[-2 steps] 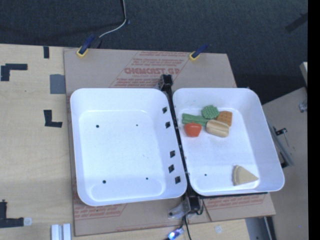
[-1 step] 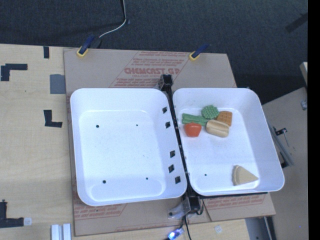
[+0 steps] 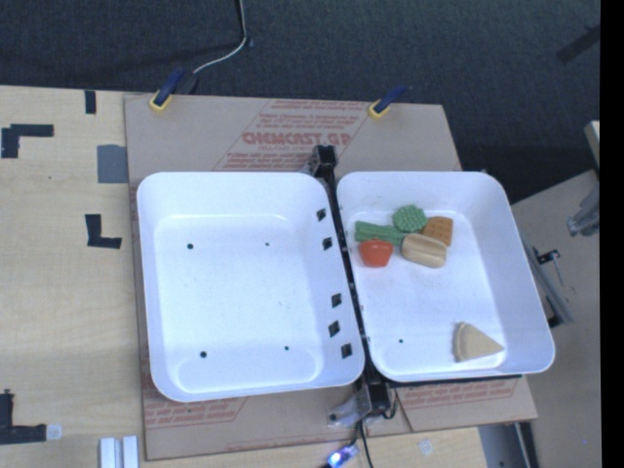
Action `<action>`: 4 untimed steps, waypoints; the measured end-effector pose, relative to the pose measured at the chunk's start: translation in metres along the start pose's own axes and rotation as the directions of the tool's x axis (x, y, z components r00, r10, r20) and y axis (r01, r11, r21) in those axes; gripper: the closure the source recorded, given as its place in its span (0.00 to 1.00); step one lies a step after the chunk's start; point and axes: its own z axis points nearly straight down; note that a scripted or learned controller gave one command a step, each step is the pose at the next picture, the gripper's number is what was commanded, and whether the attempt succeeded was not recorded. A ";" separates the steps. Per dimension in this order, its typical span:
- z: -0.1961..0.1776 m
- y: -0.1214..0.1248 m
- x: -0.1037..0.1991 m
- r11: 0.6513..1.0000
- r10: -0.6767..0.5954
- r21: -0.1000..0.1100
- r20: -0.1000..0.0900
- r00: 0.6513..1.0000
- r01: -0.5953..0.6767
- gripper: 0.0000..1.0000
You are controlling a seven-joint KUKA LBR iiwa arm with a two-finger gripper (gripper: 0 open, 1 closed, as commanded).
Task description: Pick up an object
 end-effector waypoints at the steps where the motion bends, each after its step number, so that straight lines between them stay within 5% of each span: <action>1: -0.013 0.001 0.000 1.000 -0.002 -0.005 0.003 1.000 0.002 1.00; 3: -0.033 0.002 0.001 1.000 -0.005 -0.006 0.005 1.000 0.005 1.00; 4: 0.004 0.000 0.000 1.000 0.000 -0.002 0.001 1.000 0.000 1.00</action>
